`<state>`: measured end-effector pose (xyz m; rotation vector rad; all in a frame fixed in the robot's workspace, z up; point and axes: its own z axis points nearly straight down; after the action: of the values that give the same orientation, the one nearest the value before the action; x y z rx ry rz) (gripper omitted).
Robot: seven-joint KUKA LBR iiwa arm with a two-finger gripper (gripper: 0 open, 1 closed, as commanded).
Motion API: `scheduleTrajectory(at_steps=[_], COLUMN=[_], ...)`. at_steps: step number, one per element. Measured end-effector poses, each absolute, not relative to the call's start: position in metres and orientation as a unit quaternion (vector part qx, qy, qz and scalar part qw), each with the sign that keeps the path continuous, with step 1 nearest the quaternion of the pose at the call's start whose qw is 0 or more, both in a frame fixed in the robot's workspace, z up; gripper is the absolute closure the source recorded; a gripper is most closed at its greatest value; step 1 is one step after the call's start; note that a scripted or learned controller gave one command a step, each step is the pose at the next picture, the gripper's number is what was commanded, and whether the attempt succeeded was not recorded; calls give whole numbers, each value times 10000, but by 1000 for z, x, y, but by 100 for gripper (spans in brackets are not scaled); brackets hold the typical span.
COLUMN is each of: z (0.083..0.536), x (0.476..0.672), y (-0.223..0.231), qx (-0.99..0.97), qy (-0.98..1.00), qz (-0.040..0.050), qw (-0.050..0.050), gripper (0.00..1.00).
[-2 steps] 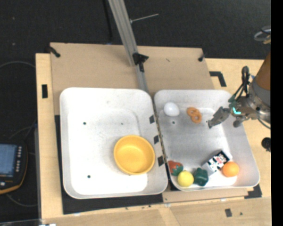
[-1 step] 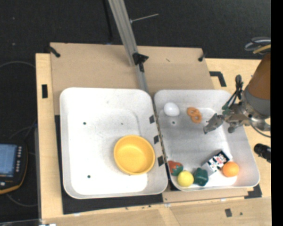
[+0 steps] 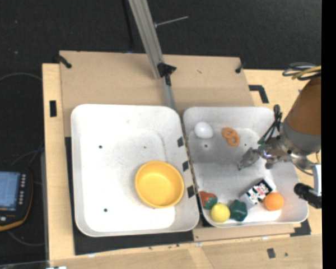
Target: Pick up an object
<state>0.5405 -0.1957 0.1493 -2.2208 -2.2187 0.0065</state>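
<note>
You had the gripper (image 3: 251,159) low over the middle of the right bin (image 3: 213,156), fingers too blurred to tell. Orange ball (image 3: 274,201), yellow ball (image 3: 220,212), green block (image 3: 238,210) sat along its near wall; yellow bowl (image 3: 159,184) in left bin (image 3: 101,150).

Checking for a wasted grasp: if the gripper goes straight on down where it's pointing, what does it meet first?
Probably bare floor of the right bin: the gripper points there, with the pretzel up-left of it. Depth is unclear.
</note>
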Motion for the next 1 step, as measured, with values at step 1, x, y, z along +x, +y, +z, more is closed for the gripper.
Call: scheduleTrajectory(at_steps=[1], z=[100], x=[541], y=[-197], qx=[-7075], qy=[-7068], qz=[6], qw=[-15], gripper=[0])
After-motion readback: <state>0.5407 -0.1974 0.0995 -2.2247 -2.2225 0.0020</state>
